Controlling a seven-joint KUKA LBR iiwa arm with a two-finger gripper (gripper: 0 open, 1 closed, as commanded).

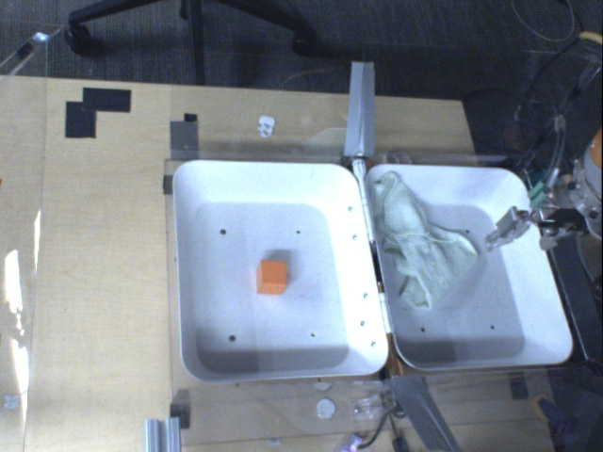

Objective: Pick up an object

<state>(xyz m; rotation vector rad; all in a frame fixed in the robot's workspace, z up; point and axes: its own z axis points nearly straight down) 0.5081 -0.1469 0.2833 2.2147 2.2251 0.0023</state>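
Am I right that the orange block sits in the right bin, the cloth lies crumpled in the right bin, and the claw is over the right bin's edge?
Not quite. The camera view shows the orange block in the left bin. The cloth is crumpled in the right bin, and the claw is over its right edge.

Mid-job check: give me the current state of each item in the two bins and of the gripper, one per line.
orange block: resting flat near the middle of the left bin, untouched.
pale green cloth: crumpled, lying in the right bin against its left wall.
gripper: above the right bin's right side, holding nothing visible.
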